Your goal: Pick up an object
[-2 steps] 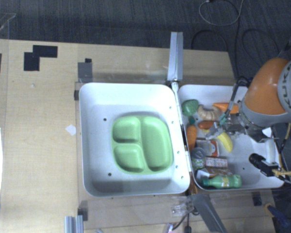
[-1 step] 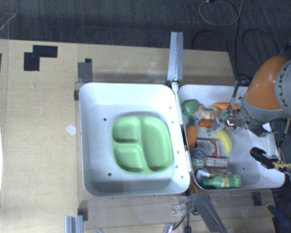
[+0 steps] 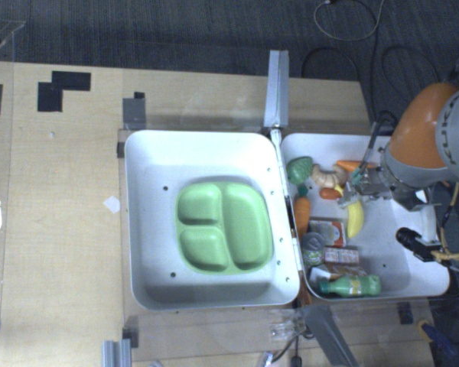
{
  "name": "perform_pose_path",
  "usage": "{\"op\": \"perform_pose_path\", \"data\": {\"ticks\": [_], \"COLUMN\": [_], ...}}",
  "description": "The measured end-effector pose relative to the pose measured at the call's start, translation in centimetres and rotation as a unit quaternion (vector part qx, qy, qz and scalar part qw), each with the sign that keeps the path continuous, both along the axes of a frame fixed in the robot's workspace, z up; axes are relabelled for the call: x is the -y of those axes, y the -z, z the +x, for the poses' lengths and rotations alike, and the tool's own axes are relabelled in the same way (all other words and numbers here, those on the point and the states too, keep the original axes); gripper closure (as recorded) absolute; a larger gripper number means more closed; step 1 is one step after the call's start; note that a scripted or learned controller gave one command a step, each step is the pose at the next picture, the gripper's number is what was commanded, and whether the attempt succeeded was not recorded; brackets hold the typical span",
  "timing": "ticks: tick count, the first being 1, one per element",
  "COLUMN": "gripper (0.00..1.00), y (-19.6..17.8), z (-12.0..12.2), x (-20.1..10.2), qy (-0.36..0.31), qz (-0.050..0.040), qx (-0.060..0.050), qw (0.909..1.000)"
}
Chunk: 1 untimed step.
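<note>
Reaching in from the right over the right bin; gripper hanging low above the crowded left half, close to the banana and to a small red piece; whether something is being clamped or nothing at all, cannot tell, because the tool is too small and blurred here.

Lying packed together along the left wall of this bin: a green leafy item, a carrot, a flat snack packet, and a green bottle near the front edge; any of these serving as the object to pick.

Risking, as a judgement, a miss or a double catch; things are touching one another, so a descent probably pushing a neighbour aside or sliding off the curved banana; the divider between the bins standing just beside the pile, leaving little room on that side.

Offering more freedom: the bare white floor on the right part of the same bin; also the left bin, holding only a green sectioned tray in its middle, with open margin all around it.
</note>
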<state>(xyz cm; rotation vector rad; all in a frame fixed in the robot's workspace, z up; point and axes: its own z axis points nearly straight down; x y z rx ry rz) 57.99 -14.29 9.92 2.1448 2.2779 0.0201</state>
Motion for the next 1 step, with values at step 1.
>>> {"op": "perform_pose_path", "data": {"ticks": [1], "gripper": [1.00], "y": [-10.84], "z": [-0.25], "x": [-8.66], "qy": [0.002], "qz": [-0.0003], "qx": [-0.006], "qw": [1.0000]}}
